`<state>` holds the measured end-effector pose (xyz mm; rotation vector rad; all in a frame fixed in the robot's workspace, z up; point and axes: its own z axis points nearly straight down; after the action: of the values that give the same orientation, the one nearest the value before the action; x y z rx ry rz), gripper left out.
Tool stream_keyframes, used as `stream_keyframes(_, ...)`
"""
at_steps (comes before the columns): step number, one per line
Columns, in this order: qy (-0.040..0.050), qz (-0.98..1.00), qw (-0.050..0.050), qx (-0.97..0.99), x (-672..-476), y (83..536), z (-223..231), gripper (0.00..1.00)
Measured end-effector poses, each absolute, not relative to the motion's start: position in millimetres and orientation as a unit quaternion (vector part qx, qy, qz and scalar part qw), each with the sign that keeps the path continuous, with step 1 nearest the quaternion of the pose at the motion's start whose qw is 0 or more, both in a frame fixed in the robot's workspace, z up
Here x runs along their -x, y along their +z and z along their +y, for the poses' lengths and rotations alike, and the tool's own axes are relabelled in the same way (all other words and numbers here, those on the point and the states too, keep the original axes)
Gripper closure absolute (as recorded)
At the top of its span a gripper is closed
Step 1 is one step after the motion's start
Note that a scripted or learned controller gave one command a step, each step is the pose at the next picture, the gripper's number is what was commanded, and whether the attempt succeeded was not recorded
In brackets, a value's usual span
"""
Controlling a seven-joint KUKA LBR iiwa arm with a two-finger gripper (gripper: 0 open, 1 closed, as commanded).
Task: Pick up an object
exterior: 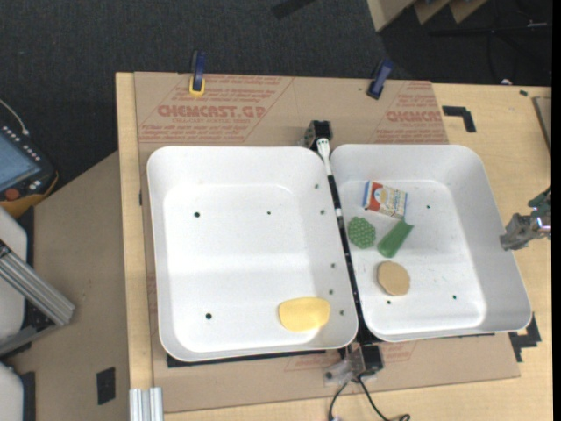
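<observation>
My fingers (pixel 526 228) at right bin's (pixel 491 191) right rim, spread unclear. Right bin: red-white carton (pixel 386 200), green block (pixel 394 238), tan disc (pixel 394 279). Left bin (pixel 175 235): yellow lump (pixel 304 314) near front right corner.

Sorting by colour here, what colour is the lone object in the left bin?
Yellow: the round object in the camera view, near the left bin's front edge.
</observation>
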<state>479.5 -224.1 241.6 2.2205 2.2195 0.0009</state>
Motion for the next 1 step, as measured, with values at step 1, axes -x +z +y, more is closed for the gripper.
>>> stream_keyframes(1,0.0003,0.707,0.001,-0.707,-479.5,241.5,-224.0,1.0)
